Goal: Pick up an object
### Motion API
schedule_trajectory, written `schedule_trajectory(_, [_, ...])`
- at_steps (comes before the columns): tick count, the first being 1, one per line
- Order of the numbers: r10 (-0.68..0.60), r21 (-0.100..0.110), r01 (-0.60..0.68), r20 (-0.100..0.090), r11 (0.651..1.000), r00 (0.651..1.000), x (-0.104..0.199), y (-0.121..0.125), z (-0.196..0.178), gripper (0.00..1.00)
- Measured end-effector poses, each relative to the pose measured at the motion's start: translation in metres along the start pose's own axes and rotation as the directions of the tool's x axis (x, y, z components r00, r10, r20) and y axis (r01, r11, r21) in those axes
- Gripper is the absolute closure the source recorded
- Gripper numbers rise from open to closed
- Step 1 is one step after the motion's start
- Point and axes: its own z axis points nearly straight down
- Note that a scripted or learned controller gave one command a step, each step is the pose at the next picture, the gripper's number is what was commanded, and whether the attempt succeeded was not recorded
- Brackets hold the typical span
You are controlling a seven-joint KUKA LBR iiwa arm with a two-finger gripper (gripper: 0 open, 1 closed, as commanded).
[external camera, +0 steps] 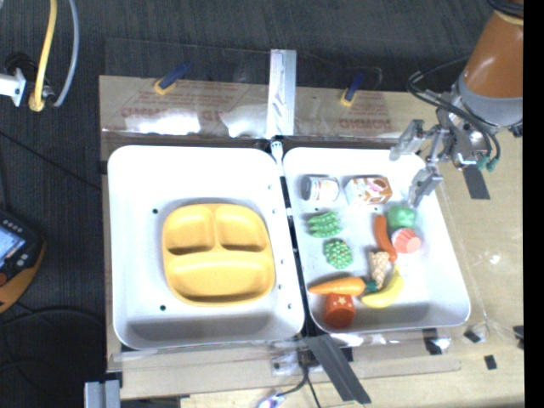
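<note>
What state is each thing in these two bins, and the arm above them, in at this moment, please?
Yellow tray: flat in the left bin, compartments bare.
Small can: on its side.
Carrot: lying flat, atop the red cup.
Banana: lying flat.
Gripper: over the right bin, holding nothing.

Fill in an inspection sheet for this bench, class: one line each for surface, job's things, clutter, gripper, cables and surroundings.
Surface: bench bearing two white bins side by side, left bin and right bin.
Job's things: right bin holds toy food, including a banana, carrot, two green pea pods and a small can.
Clutter: yellow divided tray in the left bin.
Gripper: gripper above the right bin's far right corner, holding nothing.
Cables: yellow hose upper left; dark cable near the arm.
Surroundings: dark floor; blue clamps at the far edge.
</note>
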Motion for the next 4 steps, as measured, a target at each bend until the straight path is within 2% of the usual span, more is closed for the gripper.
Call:
schedule_trajectory(1, [-0.166,0.0,0.166,0.001,0.986,0.986,0.009,0.028,0.16,0.0])
schedule_trajectory(2, [-0.048,0.0,0.048,0.013,0.999,0.999,0.058,0.03,0.165,0.0])
schedule_trajectory(3, [-0.06,0.004,0.06,0.015,0.998,0.998,0.078,0.035,0.164,0.0])
schedule_trajectory(4, [-0.154,0.006,0.154,0.011,0.988,0.988,0.052,0.07,0.164,0.0])
